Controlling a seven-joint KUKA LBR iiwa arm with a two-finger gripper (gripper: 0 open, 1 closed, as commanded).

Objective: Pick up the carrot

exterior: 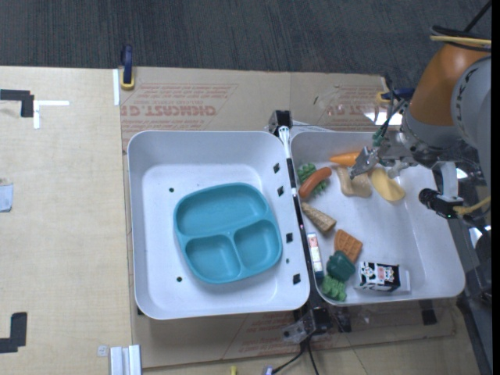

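Fingers [364, 165] hang low in the right bin [437, 287]; whether spread or clenched, I cannot tell. Two orange pieces compete: one carrot [316, 181] at nine o'clock of them, another [344, 159] touching. Crowding risks grabbing the tan piece [353, 184] instead.

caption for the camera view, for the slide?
Gripper poised low in the right bin beside the carrot; blue divided plate sits in the left bin.

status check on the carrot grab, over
Gripper low in right bin, finger state unclear. Carrot beside it, not gripped. Orange piece near.
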